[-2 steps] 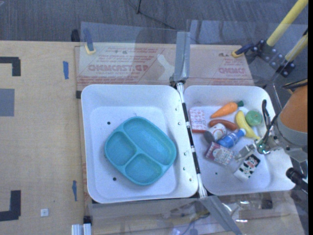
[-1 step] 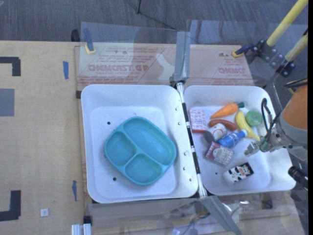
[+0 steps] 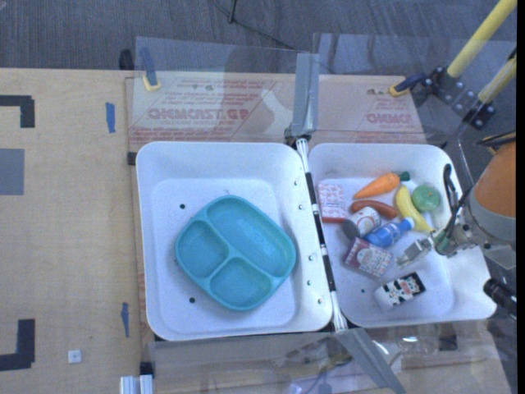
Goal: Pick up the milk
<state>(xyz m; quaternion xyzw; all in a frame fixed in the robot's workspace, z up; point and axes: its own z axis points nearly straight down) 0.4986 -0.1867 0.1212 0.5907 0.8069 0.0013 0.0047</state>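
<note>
**Lining up on the milk carton in the right bin**

I see the milk [image 3: 400, 290], a small white carton with black cow patches, lying on its side near the front of the right bin [image 3: 467, 302], apart from the cluster of other items behind it. My tool [image 3: 444, 241] sits at the bin's right side, just beside a grey packet [image 3: 414, 249]; I cannot tell from this view whether it is open or closed, and nothing shows between it.

To do this step well, I judge I should bring the tool toward the front of the bin until it is over the carton, turn it across the carton's short width, and descend straight so the neighbouring patterned pouch [image 3: 369, 258] is not dragged along. The carton lies free, so a clean approach looks possible.

Counting: two white bins, one teal divided plate [image 3: 236, 251] in the left bin [image 3: 156, 220]; in the right bin one carrot [image 3: 379, 186], one banana [image 3: 408, 206], one green round item [image 3: 426, 197], one blue bottle [image 3: 389, 233], one milk.
</note>
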